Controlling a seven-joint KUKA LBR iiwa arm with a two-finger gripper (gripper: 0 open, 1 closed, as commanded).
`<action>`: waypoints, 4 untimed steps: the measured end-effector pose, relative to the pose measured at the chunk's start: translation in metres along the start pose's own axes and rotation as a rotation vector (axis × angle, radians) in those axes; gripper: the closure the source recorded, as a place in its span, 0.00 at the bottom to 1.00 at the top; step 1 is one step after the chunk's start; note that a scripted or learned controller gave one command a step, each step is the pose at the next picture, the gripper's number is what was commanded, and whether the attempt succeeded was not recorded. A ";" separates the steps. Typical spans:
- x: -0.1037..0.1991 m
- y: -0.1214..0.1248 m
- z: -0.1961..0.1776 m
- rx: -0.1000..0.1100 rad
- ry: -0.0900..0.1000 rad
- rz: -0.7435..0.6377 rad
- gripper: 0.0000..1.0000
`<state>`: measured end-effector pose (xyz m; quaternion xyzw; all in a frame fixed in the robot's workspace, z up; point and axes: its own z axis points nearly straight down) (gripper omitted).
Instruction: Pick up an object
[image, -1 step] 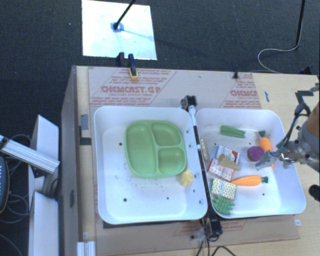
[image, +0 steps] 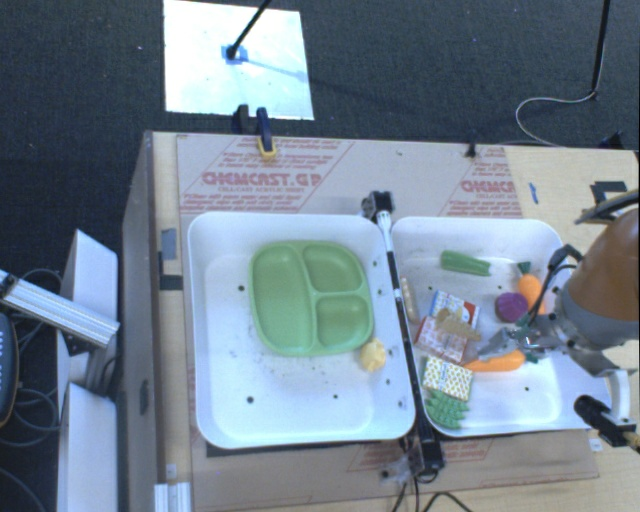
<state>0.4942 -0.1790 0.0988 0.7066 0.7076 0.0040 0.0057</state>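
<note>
The gripper (image: 508, 346) is low in the right bin (image: 500, 415), right by the orange carrot (image: 497, 364); I cannot tell if it grips. It looks like the grabbing step; next, squeeze the carrot just under the jaws, then lift.

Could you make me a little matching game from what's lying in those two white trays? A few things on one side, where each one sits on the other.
Things:
1. green divided plate
2. pale yellow lump
3. purple ball
4. green cucumber

Places:
A. right bin, near its far edge
B. left bin, middle
C. right bin, beside the arm
D. left bin, at the plate's near right corner

Pairs: 1-B, 2-D, 3-C, 4-A
</note>
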 end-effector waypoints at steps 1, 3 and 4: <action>0.059 0.041 0.015 0.012 0.003 -0.003 0.00; 0.088 0.090 0.005 0.011 0.003 -0.005 1.00; 0.156 0.031 -0.086 0.011 0.004 -0.003 1.00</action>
